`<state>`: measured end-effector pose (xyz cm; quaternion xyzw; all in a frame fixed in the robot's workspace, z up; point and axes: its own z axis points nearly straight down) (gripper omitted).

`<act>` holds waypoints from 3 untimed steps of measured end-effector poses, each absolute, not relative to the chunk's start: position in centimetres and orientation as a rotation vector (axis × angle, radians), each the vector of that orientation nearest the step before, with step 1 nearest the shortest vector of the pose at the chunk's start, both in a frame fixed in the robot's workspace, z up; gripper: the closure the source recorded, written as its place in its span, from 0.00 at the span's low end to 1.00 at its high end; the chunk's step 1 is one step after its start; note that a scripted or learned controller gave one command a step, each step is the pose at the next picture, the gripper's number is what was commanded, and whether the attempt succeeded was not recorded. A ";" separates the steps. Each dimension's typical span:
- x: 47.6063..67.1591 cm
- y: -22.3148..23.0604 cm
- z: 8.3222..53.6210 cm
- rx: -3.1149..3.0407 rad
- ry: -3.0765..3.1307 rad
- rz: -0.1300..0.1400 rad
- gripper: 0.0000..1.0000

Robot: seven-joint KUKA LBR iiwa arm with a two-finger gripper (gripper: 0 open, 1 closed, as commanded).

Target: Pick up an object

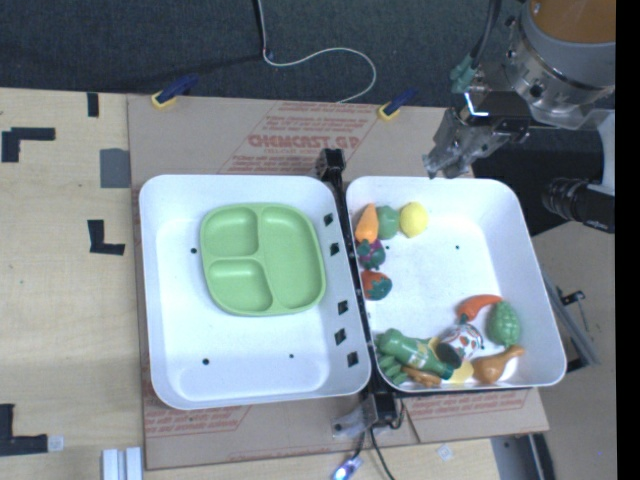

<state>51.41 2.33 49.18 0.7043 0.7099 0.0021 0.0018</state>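
Observation:
My gripper [449,160] hangs above the far edge of the right bin [520,268], with nothing between its fingers. The right bin holds toy food: a yellow lemon [413,219] and an orange carrot [367,222] near its far left corner, and a small red and green piece [375,284] by the left wall. A heap lies along the near edge, with green pieces [400,349], a green lumpy fruit [504,322] and a tan piece [493,367]. The lemon lies a little below and left of the gripper.
The left bin [170,298] holds a green divided plate [263,258]. A black divider with clips [340,268] runs between the bins. A white cable [320,63] lies behind them on the cardboard. The arm [560,28] fills the top right.

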 end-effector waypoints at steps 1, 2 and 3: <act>49.6 6.6 48.0 2.217 2.229 -0.003 1.00; 48.3 11.0 47.9 2.216 2.229 -0.002 1.00; 50.7 4.7 38.8 2.230 2.221 -0.015 1.00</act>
